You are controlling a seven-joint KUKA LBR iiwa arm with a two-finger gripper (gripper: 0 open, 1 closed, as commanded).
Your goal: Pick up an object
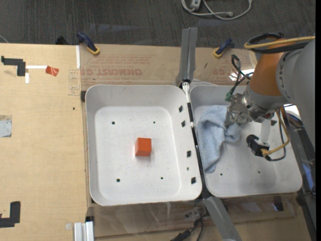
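A light blue cloth (213, 134) lies crumpled in the left half of the right bin (261, 177). My gripper (233, 126) points down over the cloth's right edge, and a fold of the cloth is bunched up between its fingers. An orange cube (143, 147) sits alone near the middle of the left bin (108, 185), far from the gripper.
The arm's grey wrist with its orange band (266, 77) hangs over the right bin's back right part, with a yellow-and-black cable (261, 147) looping below it. A raised divider (190, 129) separates the two bins. Clamps and cardboard lie behind them.
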